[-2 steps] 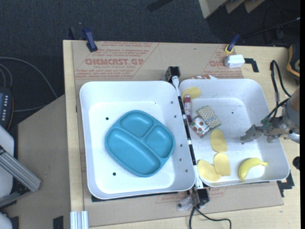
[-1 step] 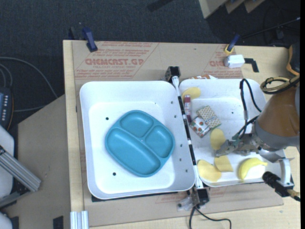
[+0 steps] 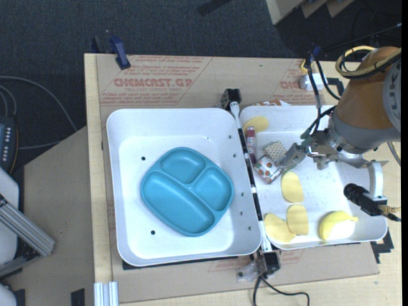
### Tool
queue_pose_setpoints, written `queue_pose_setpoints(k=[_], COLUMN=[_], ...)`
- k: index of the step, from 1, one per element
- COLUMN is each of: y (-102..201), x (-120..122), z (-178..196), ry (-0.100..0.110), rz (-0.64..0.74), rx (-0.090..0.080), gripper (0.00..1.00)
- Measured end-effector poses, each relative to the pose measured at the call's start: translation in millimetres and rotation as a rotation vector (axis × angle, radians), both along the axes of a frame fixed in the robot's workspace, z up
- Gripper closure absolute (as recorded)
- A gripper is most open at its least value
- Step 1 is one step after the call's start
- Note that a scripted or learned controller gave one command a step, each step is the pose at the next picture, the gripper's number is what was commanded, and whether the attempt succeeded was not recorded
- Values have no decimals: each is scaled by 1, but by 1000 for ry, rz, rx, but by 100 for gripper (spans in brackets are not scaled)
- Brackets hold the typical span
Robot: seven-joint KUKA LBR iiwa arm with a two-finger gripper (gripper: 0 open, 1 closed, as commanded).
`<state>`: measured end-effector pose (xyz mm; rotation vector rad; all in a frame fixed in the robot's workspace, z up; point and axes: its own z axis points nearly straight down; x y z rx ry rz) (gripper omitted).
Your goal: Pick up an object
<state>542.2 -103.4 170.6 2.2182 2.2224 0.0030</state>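
Camera view: claw point(image 3: 288, 160) above yellow slice point(image 3: 291, 187), apart.

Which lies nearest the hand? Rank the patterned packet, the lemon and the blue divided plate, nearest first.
From the hand:
1. Patterned packet, just to its left in the right bin.
2. Lemon, by that bin's near right corner.
3. Blue divided plate, in the left bin.

Left bin point(image 3: 121, 171) roomy around blue plate point(image 3: 186, 190) — right bin point(image 3: 376, 231) crowded, yellow pieces point(image 3: 291, 187).
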Motion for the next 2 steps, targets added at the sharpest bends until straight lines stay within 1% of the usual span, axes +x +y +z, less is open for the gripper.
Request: queue_pose_setpoints(k=[1, 2], y=[-21, -21], x=[-16, -16], z=[-86, -76], ry=[3, 2], rz=[-2, -2], rx=[0, -1], gripper=[0, 100])
